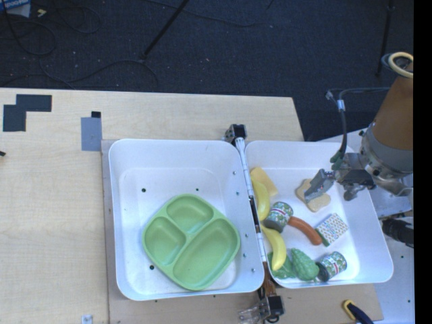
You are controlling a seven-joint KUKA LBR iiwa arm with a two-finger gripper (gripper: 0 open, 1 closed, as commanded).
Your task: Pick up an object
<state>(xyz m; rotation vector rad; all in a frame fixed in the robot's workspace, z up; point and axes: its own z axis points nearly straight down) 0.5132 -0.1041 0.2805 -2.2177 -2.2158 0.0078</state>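
Dark carpet surrounds the bench. Toys crowd the right bin (378,262) — bananas (260,191), a carrot (305,229), cans — likely dumped for grasping. By its far edge the gripper (317,187), fingers apart, hovers over a tan block (318,199), presumably its target.

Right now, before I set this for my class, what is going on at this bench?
A robot arm reaches in over the right bin, its gripper low above a tan bread-like piece. Nothing is visibly held. Bananas, a carrot and cans lie nearby. The left bin holds a green divided plate.
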